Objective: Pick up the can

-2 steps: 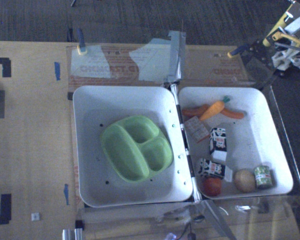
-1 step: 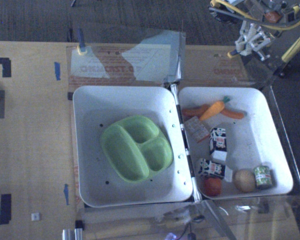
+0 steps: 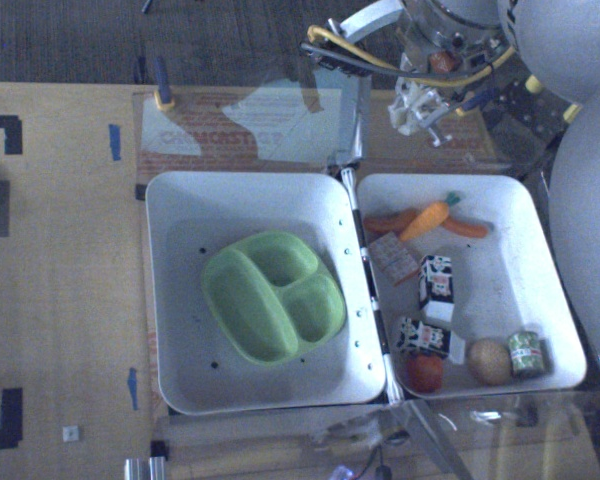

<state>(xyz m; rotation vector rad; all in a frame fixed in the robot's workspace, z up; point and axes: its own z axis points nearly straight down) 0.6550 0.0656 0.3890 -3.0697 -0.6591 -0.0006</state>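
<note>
Approach step, nothing grasped yet. Gripper [image 3: 420, 113] hangs above the right bin's [image 3: 550, 258] far rim; whether its fingers are spread or closed, I cannot tell. The can [image 3: 526, 353] lies well below them, near corner, just beside a potato [image 3: 489, 361]. Next: travel across, descend.

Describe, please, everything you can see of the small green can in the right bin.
The small green can with a pale, patterned label sits in the near right corner of the right shallow white bin, close to its wall. It looks to be lying on its side, though it is too small to be sure. Its left side touches or nearly touches a round tan potato-like ball. The claw hangs far from it, beyond the bin's far rim.
</note>
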